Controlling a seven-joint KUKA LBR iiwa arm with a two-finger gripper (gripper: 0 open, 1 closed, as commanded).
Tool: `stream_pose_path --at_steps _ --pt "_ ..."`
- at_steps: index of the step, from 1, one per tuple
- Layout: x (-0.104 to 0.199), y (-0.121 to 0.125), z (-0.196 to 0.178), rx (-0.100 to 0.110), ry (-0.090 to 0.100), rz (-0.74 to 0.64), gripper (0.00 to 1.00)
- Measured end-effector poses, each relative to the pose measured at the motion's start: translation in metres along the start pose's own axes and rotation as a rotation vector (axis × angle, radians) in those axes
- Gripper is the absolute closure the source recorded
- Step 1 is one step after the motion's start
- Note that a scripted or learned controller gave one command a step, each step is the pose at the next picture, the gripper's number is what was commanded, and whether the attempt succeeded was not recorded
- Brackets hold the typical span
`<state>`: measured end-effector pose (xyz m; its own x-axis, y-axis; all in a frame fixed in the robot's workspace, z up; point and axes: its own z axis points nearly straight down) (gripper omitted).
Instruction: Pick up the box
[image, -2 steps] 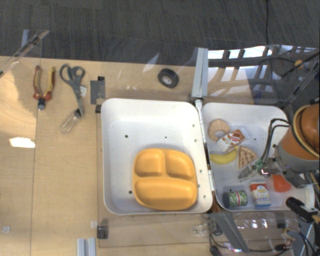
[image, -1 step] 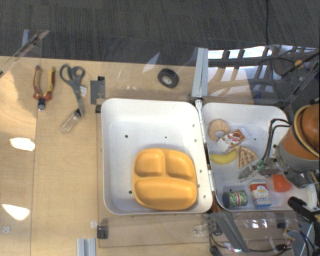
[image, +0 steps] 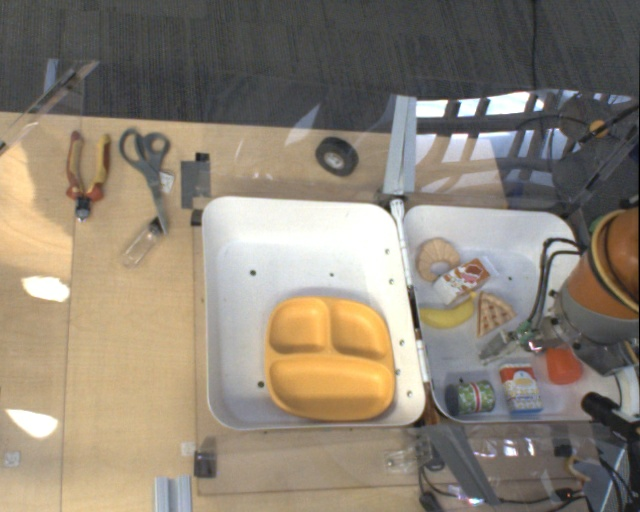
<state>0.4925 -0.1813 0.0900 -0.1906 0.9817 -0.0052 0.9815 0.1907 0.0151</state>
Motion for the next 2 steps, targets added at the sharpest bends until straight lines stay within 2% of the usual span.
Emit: stream_pose_path --at_steps 2 --pt "-0.0002 0.0001 0.0 -0.001 -0.005 -0.073 0.0"
